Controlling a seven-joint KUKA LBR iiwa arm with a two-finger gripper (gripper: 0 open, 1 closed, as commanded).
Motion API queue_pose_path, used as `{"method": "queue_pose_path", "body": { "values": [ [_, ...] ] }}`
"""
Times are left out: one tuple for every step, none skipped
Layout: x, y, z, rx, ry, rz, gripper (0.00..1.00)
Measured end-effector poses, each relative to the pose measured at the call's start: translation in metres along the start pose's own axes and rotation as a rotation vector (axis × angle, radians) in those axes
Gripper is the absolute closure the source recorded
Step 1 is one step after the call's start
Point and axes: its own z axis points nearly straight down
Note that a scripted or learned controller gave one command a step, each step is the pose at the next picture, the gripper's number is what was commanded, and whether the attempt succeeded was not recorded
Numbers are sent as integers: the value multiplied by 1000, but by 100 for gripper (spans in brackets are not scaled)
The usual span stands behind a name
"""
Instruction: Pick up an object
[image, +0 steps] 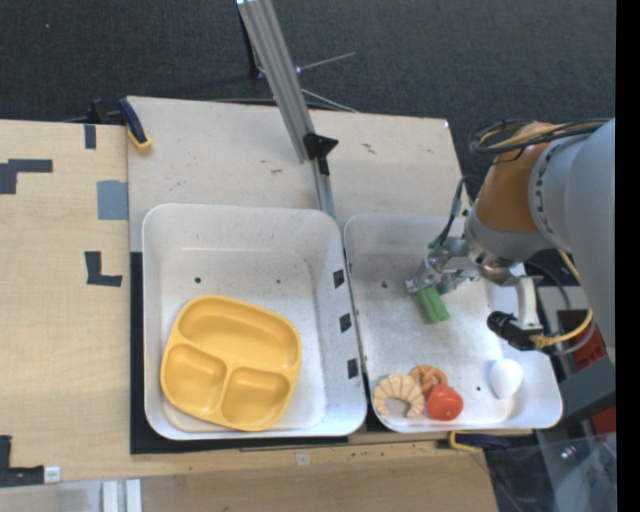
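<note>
Pincer (432, 283) over smooth green block (434, 306), prob. touching; can't tell its state.

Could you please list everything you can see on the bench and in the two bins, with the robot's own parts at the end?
shallow white plastic bins: 2, white, side by side on the bench.
yellow divided plastic plate: 1, yellow, left bin, near front corner.
green block-shaped object: 1, green, right bin, middle, directly at the gripper's tip.
croissant-like tan pastry toy: 1, tan, right bin, front edge.
small brown pretzel-like toy: 1, orange-brown, beside the pastry.
round red tomato-like toy: 1, red, right of the pastry.
white egg-shaped object: 1, white, right bin, front right corner.
blue-and-yellow clamp: 1, bench's far left corner.
grey metal pole: 1, slanting over the bench.
gripper: 1, grey, over the right bin.
</note>
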Motion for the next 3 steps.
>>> {"method": "queue_pose_path", "body": {
  "values": [
    [-6, -6, -58, -7, -1, 3, 100],
    [-15, 1, -109, -7, -2, 2, 100],
    [-14, 1, -118, -3, 0, 2, 100]
  ]
}}
